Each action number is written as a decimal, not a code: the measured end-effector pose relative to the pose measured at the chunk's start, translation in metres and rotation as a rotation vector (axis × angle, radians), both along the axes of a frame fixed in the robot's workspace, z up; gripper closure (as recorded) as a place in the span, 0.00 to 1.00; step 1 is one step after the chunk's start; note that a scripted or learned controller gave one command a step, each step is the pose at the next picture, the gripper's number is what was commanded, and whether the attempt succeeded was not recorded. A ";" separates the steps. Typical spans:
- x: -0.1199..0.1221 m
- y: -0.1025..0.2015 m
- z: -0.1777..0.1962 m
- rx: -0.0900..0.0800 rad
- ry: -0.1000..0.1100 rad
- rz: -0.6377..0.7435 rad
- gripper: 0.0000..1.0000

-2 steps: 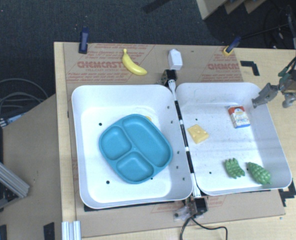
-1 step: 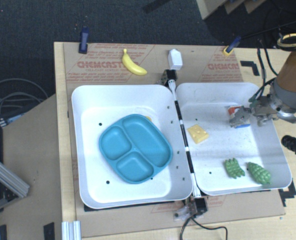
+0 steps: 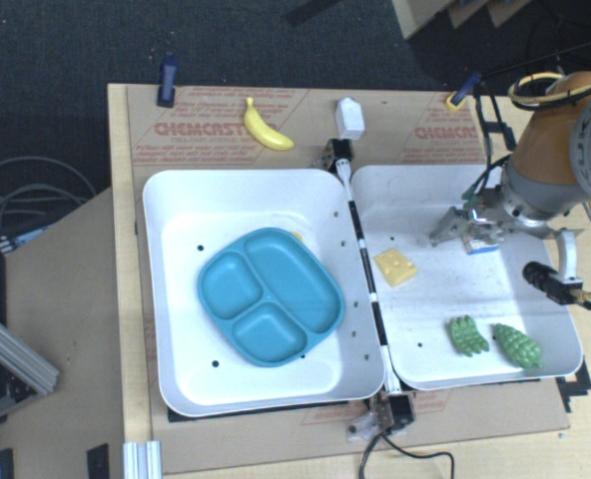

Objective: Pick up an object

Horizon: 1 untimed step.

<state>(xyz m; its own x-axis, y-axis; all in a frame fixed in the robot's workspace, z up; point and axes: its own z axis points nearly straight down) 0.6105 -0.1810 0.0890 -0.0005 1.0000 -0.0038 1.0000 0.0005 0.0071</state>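
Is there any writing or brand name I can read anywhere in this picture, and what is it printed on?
"CHEMCAST": red print on the brown board under the bins, left of the banana.
"CHEMCAST", partly legible, again on the same board's right part, near.
Smaller red lines beneath each: too blurred to read.
Bins, blue plate, toy foods: no text visible.

arm (image 3: pixel 560 138) cut off at right edge

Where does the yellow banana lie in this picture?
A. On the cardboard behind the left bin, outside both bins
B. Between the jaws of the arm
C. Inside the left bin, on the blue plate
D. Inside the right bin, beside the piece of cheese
A: the banana rests on the cardboard behind the rim of the left bin, outside both bins.
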 end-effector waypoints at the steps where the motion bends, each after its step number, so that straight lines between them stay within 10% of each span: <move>1: -0.036 -0.025 0.037 0.004 0.009 -0.001 0.00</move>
<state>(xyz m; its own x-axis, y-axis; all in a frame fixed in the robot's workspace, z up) 0.5745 -0.2058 0.1264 0.0006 1.0000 0.0001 1.0000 -0.0006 -0.0014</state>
